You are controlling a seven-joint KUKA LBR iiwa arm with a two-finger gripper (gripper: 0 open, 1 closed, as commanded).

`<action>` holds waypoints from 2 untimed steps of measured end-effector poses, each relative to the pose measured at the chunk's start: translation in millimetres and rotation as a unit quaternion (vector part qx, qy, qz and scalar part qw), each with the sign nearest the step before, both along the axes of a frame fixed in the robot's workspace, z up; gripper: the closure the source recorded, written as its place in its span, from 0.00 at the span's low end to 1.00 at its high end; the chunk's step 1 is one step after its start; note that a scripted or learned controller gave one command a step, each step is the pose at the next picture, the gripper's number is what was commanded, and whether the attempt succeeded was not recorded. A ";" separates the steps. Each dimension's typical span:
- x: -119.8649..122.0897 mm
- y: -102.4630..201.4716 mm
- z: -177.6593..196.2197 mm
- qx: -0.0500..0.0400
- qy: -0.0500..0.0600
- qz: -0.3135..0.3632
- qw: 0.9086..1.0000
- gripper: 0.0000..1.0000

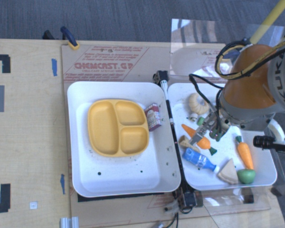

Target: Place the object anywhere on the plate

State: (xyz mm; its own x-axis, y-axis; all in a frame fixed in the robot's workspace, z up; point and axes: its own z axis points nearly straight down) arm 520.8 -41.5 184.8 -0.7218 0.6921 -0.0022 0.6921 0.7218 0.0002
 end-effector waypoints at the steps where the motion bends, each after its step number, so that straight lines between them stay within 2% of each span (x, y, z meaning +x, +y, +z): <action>1: 35.0 63.6 66.3 0.002 -0.003 -0.079 0.997 1.00; 2: 63.0 129.6 55.4 0.001 -0.001 -0.172 0.985 1.00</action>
State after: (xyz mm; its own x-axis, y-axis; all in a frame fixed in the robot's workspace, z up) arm 583.8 88.1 240.3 -0.4448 0.8956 -0.0015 0.8956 0.4448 0.0039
